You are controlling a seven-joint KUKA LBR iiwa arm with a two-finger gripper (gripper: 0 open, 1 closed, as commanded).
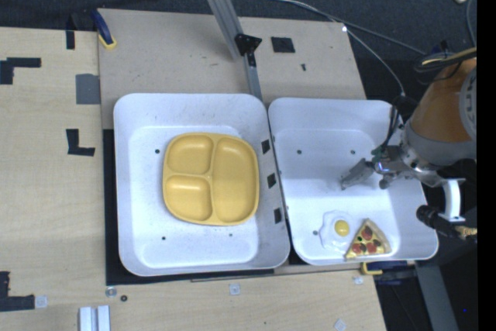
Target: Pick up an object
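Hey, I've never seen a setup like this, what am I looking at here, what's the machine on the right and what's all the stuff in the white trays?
This is one picture from a camera fixed above a bench, looking down at a slant. The grey and orange shape on the right is a robot arm reaching in from that side. At its tip is a two-finger hand, hanging over the right bin. Nothing can be seen between its fingers, so it holds nothing that shows.

Two shallow white bins sit side by side. The left bin holds a yellow plate with three compartments. Near the front of the right bin lie a toy fried egg and a toy pizza slice, close beside each other. The robot's job is to pick up an object, and neither toy has been lifted yet.
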